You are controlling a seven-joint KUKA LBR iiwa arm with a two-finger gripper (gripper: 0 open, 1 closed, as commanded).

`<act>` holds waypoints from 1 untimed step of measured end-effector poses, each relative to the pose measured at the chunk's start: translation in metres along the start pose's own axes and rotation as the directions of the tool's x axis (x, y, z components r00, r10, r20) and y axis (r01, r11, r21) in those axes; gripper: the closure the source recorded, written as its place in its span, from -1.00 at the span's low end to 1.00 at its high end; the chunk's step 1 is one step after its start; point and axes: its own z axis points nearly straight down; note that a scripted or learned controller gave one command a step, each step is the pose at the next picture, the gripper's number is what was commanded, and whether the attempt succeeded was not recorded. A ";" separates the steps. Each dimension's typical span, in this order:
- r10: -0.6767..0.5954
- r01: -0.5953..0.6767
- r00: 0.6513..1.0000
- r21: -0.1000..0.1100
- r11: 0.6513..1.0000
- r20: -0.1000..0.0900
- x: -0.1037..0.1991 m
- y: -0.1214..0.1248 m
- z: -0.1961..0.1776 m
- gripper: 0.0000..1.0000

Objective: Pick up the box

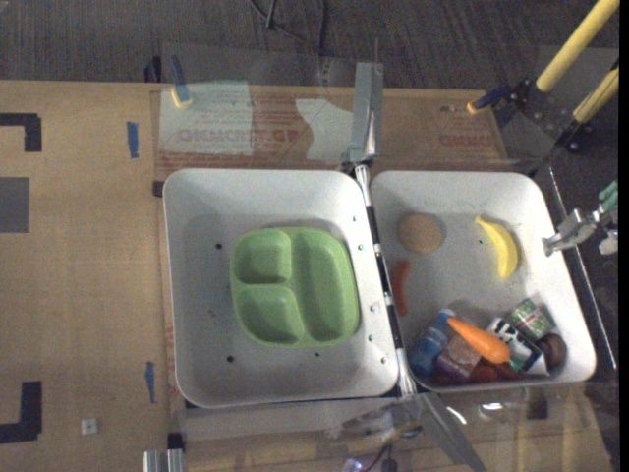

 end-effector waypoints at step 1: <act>0.077 -0.077 0.997 0.001 0.997 0.000 0.106 -0.011 0.064 -1.00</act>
